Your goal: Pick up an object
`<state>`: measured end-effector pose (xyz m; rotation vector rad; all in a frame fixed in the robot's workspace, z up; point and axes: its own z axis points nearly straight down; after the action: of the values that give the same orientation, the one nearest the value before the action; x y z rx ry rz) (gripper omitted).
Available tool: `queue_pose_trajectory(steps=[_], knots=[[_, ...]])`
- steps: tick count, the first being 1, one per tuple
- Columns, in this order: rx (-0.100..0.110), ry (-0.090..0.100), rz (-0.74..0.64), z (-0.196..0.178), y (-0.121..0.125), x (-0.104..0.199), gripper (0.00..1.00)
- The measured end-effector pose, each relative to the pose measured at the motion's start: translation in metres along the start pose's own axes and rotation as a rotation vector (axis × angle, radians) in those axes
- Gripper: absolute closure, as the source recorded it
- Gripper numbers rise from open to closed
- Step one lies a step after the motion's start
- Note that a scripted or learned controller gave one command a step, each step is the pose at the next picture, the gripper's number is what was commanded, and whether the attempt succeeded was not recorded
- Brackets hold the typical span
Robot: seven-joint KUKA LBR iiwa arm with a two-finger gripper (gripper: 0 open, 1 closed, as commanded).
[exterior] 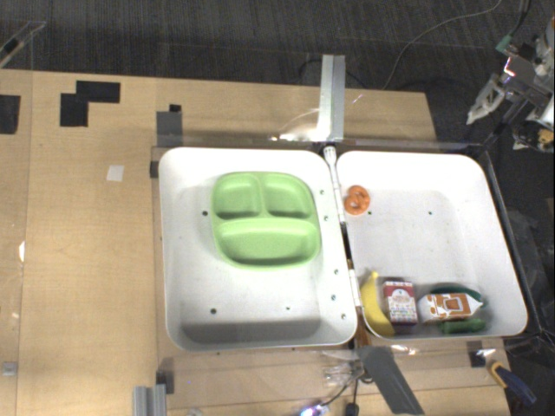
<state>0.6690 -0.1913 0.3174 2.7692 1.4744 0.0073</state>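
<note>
Pale wooden counter (78, 258) bore two shallow white bins: left bin (178, 258) with green sectioned plastic tray (264, 217), right bin (434, 189) with orange round toy (356, 199), yellow banana (373, 306), two small cartons (425, 304); nothing lifted, hand's state indeterminable.

Desk (78, 258): light wood-look top, smooth, low sheen, with matt black tape patches (87, 100) at the far left. Floor (217, 16) behind it: dark, ribbed carpet-like texture, matt. Left bin (186, 319) and right bin (451, 189): white moulded plastic, smooth, semi-gloss, soft highlights on the walls. Green divided tray (264, 217): matt plastic, smooth, no glare. Upright post (333, 98) between the bins: bare brushed metal, dull grey. Banana (373, 306): yellow, smooth skin, toy-plastic look. Two small cartons (425, 304): printed, slightly glossy. Orange round item (356, 199): material unclear, surface looks glazed. Green item (462, 325) by the cartons: too small to tell.
</note>
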Motion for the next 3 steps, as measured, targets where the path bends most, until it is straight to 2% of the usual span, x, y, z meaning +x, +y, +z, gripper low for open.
queue_pose_trajectory(steps=[1,2,3], knots=[[0.005,-0.001,0.163,0.188,-0.005,0.007,0.00],[0.003,-0.001,0.163,0.187,-0.005,0.007,0.00],[0.000,0.000,0.016,0.090,-0.011,0.006,0.00]])
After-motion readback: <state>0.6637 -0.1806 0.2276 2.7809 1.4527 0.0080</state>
